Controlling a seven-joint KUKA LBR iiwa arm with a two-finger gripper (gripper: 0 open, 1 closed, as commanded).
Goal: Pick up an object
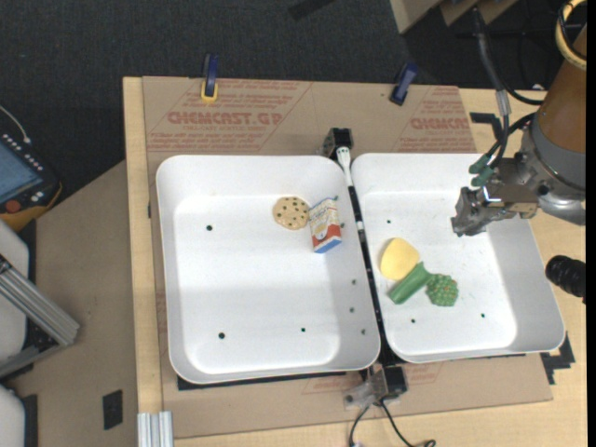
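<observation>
fingers: can't tell how far apart, the dark tips blur together; nothing visible between them
gripper (468,220): over the right bin, toward its far right part, tips pointing down-left, above bare white floor
arm (563,128): comes in from the right edge, orange band above the grey wrist, cables running up along it
right bin (521,338): shallow, white, holds three items bunched near its left-centre
yellow piece (398,257): rounded, lemon-like toy food, in the right bin close to the divider, near-left of the gripper and apart from it
green stick (407,284): elongated green toy vegetable, tilted, its upper end touching the near edge of the yellow piece
broccoli (442,291): small bumpy green toy, just right of the green stick, touching or almost touching it
left bin (214,343): shallow, white, holds two items in its far right part
cookie (291,212): round, tan with dark chips, lying flat
small carton (325,224): white with red and blue print, just right of the cookie, close to the bin's right wall, tilted
bench board (149,250): brown cardboard-like sheet with red print under both bins
clamps (210,77): two blue clips on the far edge of the board, one left, one right
dark fitting (337,142): on the seam between the bins, far side
cable (372,417): trails off the near edge below the seam
</observation>
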